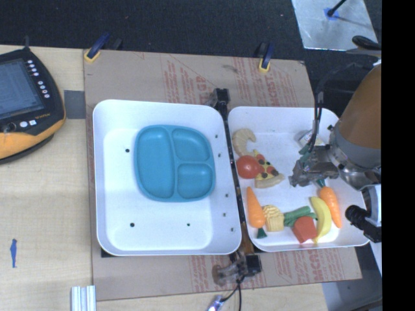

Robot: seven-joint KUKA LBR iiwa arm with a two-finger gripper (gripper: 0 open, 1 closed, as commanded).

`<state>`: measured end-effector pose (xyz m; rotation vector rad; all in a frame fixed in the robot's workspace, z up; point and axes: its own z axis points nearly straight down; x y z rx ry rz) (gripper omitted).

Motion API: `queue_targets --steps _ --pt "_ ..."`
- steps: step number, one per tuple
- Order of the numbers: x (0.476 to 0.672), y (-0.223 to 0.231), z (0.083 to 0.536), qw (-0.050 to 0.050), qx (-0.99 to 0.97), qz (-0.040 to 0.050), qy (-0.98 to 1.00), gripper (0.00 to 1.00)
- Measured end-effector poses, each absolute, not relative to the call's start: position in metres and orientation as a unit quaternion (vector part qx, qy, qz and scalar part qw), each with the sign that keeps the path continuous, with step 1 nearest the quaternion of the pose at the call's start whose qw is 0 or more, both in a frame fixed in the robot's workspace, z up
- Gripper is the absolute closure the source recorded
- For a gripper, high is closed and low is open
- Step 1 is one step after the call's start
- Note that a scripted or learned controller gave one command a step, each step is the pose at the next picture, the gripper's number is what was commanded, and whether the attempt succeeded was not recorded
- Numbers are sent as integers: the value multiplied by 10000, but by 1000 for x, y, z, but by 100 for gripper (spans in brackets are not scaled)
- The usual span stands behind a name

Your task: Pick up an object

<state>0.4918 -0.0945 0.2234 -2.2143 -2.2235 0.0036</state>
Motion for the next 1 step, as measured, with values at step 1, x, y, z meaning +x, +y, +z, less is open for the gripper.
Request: queue_targets --steps 1 --pt "475 -129 91 18 -7053 14 -7089 0"
